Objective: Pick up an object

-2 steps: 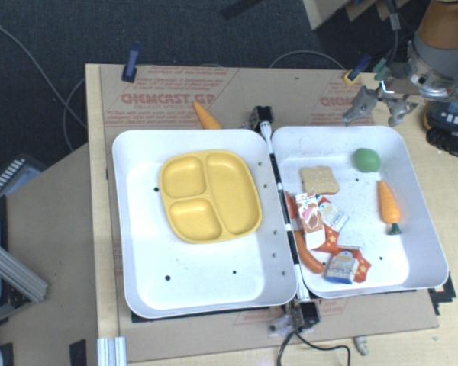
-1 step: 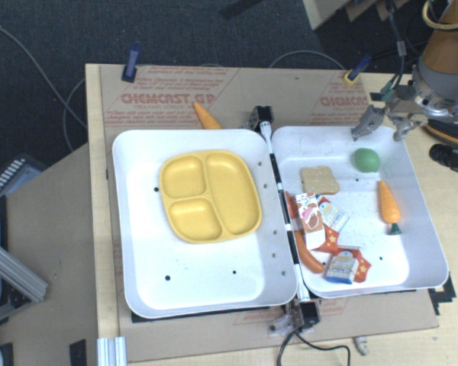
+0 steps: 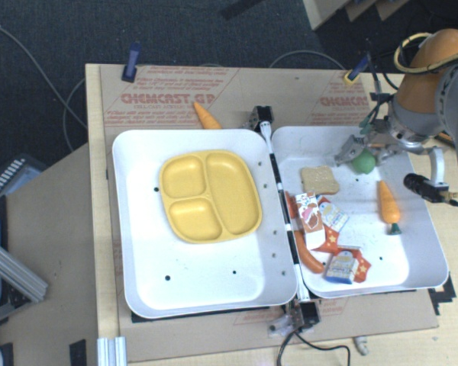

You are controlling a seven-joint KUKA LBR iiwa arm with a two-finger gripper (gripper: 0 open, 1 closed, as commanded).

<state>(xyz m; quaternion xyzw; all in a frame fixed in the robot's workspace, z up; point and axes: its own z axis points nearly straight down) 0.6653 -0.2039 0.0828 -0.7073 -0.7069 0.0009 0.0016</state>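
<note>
Gripper [image 3: 356,152] metal hangs low over the back of the right bin [image 3: 420,259], beneath the grey wrist and the orange band of the arm [image 3: 431,75], which enters from the right edge and is partly cut off there. Whether it is apart or together cannot be told: the metal parts blur into each other and into the white floor behind them. A small green object [image 3: 363,162] sits right at the tip, half covered by the metal, so its shape is hard to make out, and it is not clear that anything is clamped on it.

Just left of it and a little nearer lies a tan slice of toy bread [image 3: 319,178], flat on the bin floor. To the right, apart from both, a toy carrot [image 3: 388,203] lies with its green end toward the front. Nearer the front is a heap of printed packets [image 3: 325,227], red, white and blue, overlapping so that their edges cannot be separated; a small box [image 3: 340,268] rests at the front of the heap. A long red-orange sausage shape [image 3: 301,244] runs along the bin's left wall, partly under the packets.

The left bin [image 3: 137,227] holds a yellow divided tray [image 3: 211,195] with three compartments. Behind it, on the cardboard-covered bench [image 3: 168,97], another orange carrot [image 3: 207,117] pokes out, its front end hidden by the bin rim.
</note>
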